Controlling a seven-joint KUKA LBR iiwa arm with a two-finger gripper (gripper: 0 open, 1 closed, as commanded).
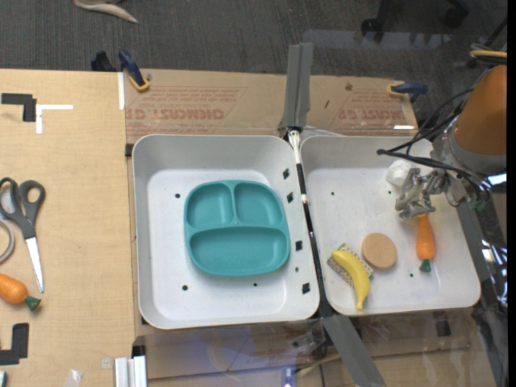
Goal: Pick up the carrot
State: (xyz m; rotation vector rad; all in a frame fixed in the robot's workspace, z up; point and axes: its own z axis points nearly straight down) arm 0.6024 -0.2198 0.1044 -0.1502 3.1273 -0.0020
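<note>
Nearest the lens, a curved yellow toy banana [353, 271] lies in the lower left part of the right white bin [451, 295], its tip toward the bin's front rim. Just beside it, up and to the right, lies a round flat tan disc [379, 251], close to the banana's upper end. The orange carrot [425, 239] is in the same bin, right of the disc and apart from it. It lies nearly vertical in the frame with its small green end pointing down. The grey metal gripper [415, 205] is directly above the carrot's upper end, reaching in from the right edge of the frame. Whether it touches the carrot cannot be told, nor whether the pincer is spread or pressed together, and nothing is seen to be gripped. The left white bin [153, 240] holds a teal plastic divided plate [237, 227], set flat at its centre. On the pale wooden bench top [64, 176] at the left of the frame lie grey-handled scissors [24, 224], and below them, at the frame's edge, a second orange carrot-shaped item [11, 289]. Brown printed cardboard [210, 107] lies behind both bins.
</note>
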